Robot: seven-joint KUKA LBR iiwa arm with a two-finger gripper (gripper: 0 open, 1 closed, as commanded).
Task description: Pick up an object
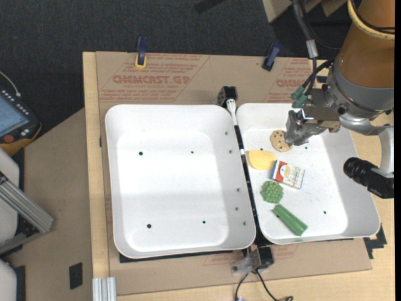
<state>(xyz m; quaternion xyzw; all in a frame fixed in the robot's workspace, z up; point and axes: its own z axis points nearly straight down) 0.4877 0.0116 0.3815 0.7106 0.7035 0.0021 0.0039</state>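
In the right bin, up near its 11 o'clock corner, sits a cookie, and that looks like the thing the gripper is going for. The gripper is right at the cookie's 3 o'clock edge, low over the bin floor. I honestly can't tell how its jaws stand, since the wrist body covers them from this angle, and nothing is visibly held.

My guess for doing this well: centre over the cookie before closing. Right now it looks offset to the 3 o'clock side, so a close could just nudge the cookie toward the divider. It's flat too, so the tips probably need to get right down to the floor to catch its rim.

Going outward, there's a yellow piece at the cookie's 7 o'clock, a small carton at 6, then a green ball and a green stick further down. All are well enough apart not to get in the way. The left bin is beside it.

Hard to read: the cookie's right edge is tucked under the gripper, so whether they're touching is anyone's guess. The arm is cut off at the frame's top right.
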